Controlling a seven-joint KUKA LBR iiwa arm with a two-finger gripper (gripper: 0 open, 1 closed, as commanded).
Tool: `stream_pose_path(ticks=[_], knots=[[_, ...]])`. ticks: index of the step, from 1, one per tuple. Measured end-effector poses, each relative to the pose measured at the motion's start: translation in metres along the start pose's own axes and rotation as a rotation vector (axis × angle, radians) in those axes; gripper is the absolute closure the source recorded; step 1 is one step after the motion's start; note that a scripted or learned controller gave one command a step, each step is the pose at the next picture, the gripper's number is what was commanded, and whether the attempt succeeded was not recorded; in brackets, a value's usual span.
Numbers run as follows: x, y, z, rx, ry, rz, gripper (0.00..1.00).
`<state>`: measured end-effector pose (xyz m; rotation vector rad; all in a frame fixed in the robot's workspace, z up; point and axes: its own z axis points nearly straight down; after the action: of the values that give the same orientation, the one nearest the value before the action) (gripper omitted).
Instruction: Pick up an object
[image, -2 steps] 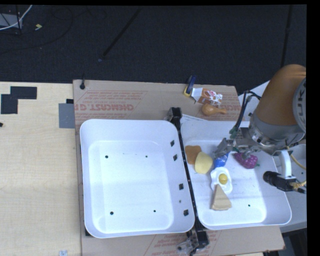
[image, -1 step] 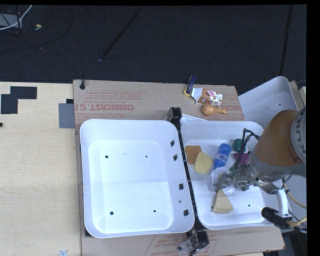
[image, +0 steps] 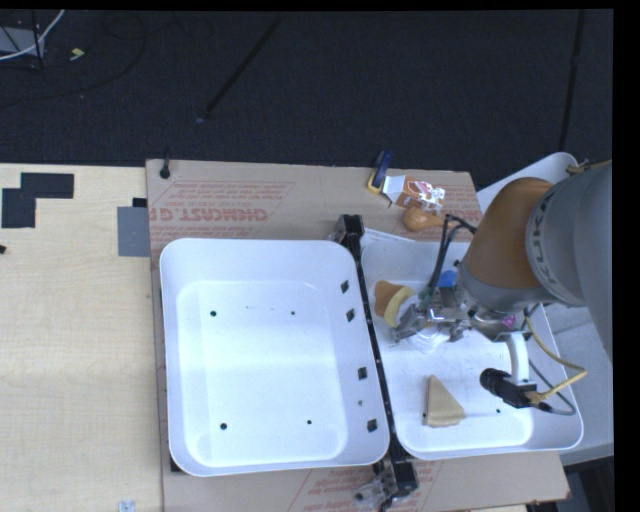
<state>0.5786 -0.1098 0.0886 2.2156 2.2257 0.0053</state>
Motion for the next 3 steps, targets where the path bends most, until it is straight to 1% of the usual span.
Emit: stream_pose_path(ticks=[1,2,3], knots=[[0.030,0.067,0.001,0.005,0.000,0.001,0.00],[-0.013,0.065,0.001,0.005,-0.003,0.007,0.00],[-0.012,0.065,-0.009,0.006,-0.001,0.004,1.00]])
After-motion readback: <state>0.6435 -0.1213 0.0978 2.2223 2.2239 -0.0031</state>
